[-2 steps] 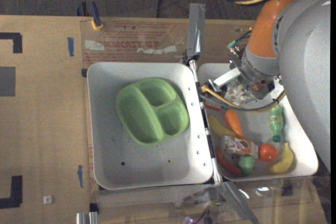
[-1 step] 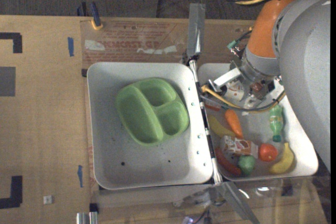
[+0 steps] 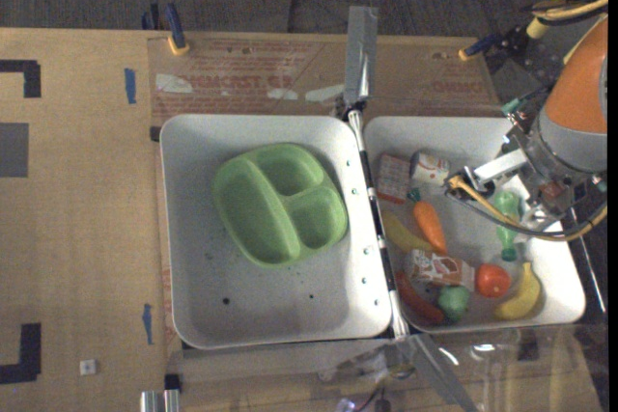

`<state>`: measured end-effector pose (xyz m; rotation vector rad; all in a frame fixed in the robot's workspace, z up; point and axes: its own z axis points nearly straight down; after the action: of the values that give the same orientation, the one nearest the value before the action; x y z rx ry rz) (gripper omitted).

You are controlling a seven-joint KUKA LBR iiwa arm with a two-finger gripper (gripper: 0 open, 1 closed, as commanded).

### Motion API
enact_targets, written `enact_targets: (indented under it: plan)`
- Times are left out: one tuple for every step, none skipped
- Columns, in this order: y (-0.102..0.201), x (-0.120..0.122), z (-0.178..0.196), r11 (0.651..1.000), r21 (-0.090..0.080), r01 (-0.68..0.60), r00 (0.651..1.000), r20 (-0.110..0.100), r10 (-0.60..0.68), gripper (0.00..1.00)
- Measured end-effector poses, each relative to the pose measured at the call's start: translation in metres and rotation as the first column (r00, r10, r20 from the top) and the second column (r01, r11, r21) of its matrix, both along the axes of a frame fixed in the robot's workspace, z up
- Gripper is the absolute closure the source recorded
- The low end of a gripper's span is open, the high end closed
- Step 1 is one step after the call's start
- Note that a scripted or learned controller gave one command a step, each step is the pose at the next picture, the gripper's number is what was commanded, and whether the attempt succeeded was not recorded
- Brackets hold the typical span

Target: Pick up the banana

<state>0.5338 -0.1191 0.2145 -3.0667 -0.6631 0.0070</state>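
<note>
Nearest the lens: grey arm with an orange band (image 3: 579, 96), reaching in from the right and hanging over the right-hand shallow white bin (image 3: 463, 126). Below the band, the wrist and its looped yellow cables, over that bin's right side. Cannot tell how far the jaws stand open, nor whether anything sits between them.

Lower down, in that same bin, the yellow curved banana (image 3: 519, 296), lying in the near right corner, close against the bin wall, apart from the wrist above. Just left of it, a round red tomato (image 3: 491, 280). Further left, a small printed juice carton (image 3: 436, 267), with a green rounded vegetable (image 3: 454, 302) and a long red pepper (image 3: 417, 300) near the front wall. Toward the middle, an orange carrot (image 3: 431, 225) lying across a pale yellow piece (image 3: 404, 234). At the far left corner, a small reddish box (image 3: 393, 177) beside a white packet (image 3: 430, 167).

In the left-hand shallow white bin (image 3: 176, 207), a green divided plastic plate (image 3: 280, 204), slightly toward the far side.

Under both bins, the brown cardboard surface (image 3: 77, 207), with a grey tape strip (image 3: 359, 53) running back from the gap between the bins.
</note>
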Motion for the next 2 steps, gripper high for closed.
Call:
enact_targets:
  plan:
    - [0.019,-0.0466,-0.1251,0.988,0.002,0.157,0.988,0.008,-0.157,0.0]
    - [0.0179,-0.0484,-0.1167,0.987,0.0,0.16,0.987,0.003,-0.16,1.0]
